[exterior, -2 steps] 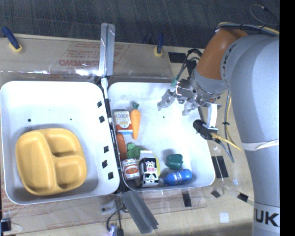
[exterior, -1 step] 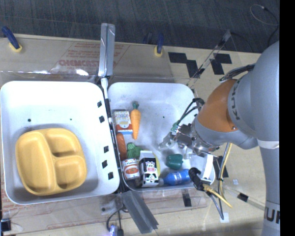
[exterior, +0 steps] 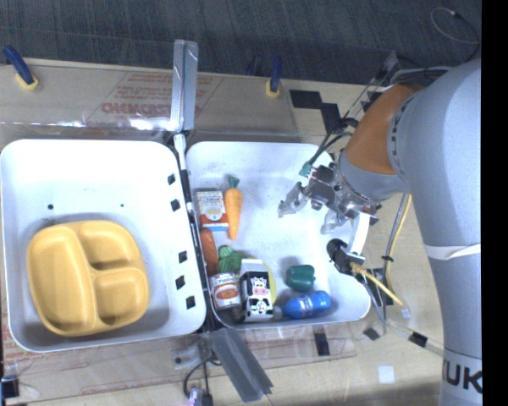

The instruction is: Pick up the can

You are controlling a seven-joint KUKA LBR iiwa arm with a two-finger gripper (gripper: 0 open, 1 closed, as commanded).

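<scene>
**Approach step: the can is not yet reached**

The gripper (exterior: 311, 210) is seen above the right bin (exterior: 279, 155), with its fingers spread open and nothing held between them. The can (exterior: 225, 292) stands well apart from it, toward the near left corner of this bin, touching a small carton (exterior: 256, 291) printed with a cow. It is judged that the approach is in hand and no grasp is made yet.

For the next move, the gripper should be carried to the can and lowered over it. Little free space is left there: the bin wall, the carton and a green vegetable (exterior: 229, 259) are close by.

The bins rest on a desk (exterior: 93, 91) covered with cardboard. A yellow tray (exterior: 86, 273) lies in the far left bin.
</scene>
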